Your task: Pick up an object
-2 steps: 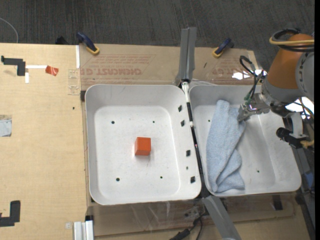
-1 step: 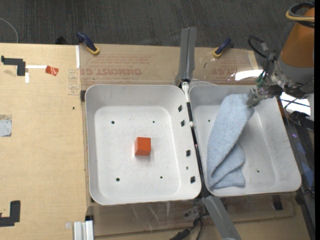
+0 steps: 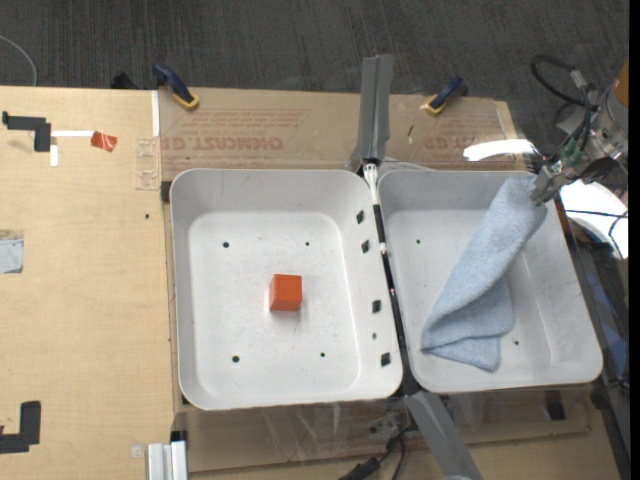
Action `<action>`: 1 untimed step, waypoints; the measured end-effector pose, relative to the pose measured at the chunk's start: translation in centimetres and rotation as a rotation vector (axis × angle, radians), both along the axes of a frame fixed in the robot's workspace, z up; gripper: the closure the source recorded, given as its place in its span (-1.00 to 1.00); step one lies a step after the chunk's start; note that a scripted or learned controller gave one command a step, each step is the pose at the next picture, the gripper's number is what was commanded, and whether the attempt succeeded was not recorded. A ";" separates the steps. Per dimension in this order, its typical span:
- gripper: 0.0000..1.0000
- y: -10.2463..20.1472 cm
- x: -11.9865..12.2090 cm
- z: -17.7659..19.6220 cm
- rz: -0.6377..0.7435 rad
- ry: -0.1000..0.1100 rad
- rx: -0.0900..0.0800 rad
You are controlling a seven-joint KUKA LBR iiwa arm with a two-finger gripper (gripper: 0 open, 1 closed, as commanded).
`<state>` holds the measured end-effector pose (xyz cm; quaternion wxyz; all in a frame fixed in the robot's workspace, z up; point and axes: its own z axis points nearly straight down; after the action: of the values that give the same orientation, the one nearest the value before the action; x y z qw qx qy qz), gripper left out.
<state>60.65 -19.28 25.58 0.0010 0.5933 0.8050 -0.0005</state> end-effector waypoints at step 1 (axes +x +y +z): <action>1.00 -3.0 2.6 -5.5 0.030 0.000 0.000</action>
<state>63.22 -22.27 20.12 0.0009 0.5811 0.8138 -0.0006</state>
